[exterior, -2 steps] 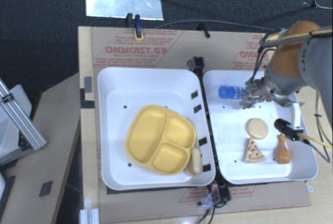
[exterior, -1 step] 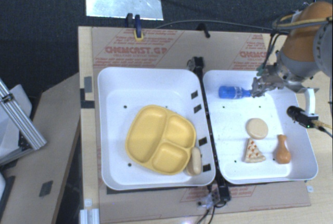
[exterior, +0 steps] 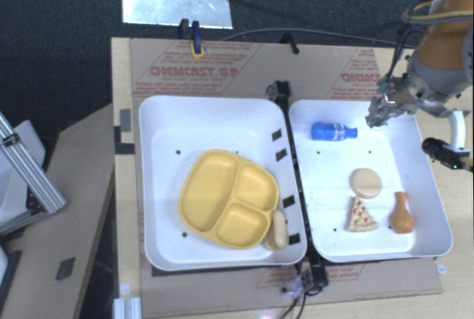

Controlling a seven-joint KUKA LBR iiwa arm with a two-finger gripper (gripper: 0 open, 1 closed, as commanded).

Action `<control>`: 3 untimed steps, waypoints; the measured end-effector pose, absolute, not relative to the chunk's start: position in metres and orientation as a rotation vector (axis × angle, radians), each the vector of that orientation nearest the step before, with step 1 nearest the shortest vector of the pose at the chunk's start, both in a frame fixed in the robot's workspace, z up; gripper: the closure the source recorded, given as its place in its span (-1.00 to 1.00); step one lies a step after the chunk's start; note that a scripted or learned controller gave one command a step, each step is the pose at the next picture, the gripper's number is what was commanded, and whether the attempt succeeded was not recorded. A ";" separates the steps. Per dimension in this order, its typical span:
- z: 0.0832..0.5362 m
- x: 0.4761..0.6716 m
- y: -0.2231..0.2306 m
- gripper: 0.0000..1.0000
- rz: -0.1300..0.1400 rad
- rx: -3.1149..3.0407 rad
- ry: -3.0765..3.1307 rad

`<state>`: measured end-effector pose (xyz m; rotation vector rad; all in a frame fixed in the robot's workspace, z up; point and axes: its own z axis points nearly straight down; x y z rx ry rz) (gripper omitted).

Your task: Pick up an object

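The left bin [exterior: 159, 162] holds a yellow divided tray [exterior: 228, 197] lying flat, with a pale bread roll [exterior: 278, 229] touching the tray's near right edge. The right bin [exterior: 422, 184] holds a blue bottle [exterior: 333, 132] on its side at the far end, a round tan biscuit [exterior: 365, 182] near the middle, a pizza slice [exterior: 361, 216] just nearer than it, and a brown drumstick [exterior: 401, 214] to the right of the slice. The gripper [exterior: 379, 114] hangs over the far right part of this bin, just right of the bottle and apart from it; whether its claw is apart or together cannot be told.
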<state>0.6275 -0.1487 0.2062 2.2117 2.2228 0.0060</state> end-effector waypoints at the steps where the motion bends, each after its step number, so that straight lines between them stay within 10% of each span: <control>1: 0.200 0.620 -0.097 1.00 0.002 2.212 2.230; 3: 0.205 0.600 0.000 1.00 0.004 2.212 2.230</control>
